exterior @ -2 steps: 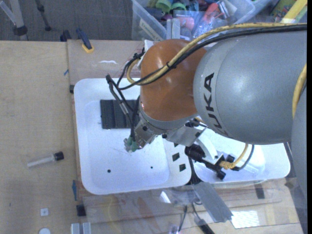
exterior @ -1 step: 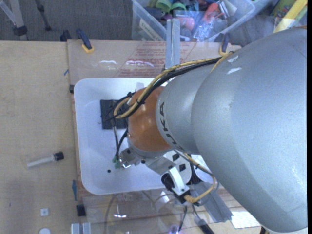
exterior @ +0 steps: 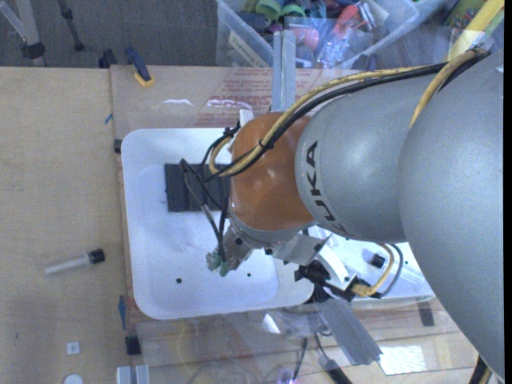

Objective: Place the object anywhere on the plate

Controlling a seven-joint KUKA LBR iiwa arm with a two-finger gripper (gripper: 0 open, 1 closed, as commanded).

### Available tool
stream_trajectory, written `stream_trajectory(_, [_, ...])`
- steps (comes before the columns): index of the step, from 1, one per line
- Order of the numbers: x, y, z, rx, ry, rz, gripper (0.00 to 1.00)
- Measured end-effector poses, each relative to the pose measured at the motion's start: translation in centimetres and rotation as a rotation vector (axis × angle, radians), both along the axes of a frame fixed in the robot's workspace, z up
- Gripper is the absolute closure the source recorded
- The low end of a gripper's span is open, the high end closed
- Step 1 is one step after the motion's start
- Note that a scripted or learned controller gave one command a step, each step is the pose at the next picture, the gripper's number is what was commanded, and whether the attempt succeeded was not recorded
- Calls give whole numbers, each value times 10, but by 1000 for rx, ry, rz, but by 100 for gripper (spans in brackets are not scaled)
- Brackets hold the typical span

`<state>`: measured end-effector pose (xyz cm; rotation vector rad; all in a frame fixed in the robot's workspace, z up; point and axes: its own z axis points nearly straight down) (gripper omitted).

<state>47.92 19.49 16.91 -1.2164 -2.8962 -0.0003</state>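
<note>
The jaws were seen end-on below the wrist of the arm [exterior: 352,166], over the floor of the left bin [exterior: 128,214] near its front half. Whether they were open or closed could not be told. A small green piece [exterior: 223,270] was seen right at their tip. It was bright green and very small, and its shape could not be made out. Whether it was gripped, or merely lay on the bin floor beneath, could not be told either.

Behind the tip, towards the back of the same bin, 1 flat black rectangular thing [exterior: 178,187] was seen, its right edge hidden by the orange band [exterior: 264,174]. Thin black cables were seen running past it to the wrist. 2 small dark specks [exterior: 178,279] were counted on the white floor near the front rim.

Of the 2 bins, the right bin [exterior: 412,282] was largely covered by the arm. On the worktop [exterior: 48,150], left of the bins, 1 clear tube with a black cap [exterior: 74,262] was laid, well apart from them. 1 blue clamp [exterior: 141,68] was seen at the back edge, and 1 clear tub of coloured items [exterior: 320,14] beyond it.
</note>
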Motion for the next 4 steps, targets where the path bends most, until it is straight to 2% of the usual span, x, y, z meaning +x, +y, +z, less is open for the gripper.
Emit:
stream_trajectory(1, [20,19,94,-1,-1,-250,100])
stream_trajectory(2, [-1,21,27,-5,5,-825,100])
stream_trajectory(3, [3,32,-77,9,-5,-919,100])
stream_trajectory(4, [0,30,18,-1,0,-472,100])
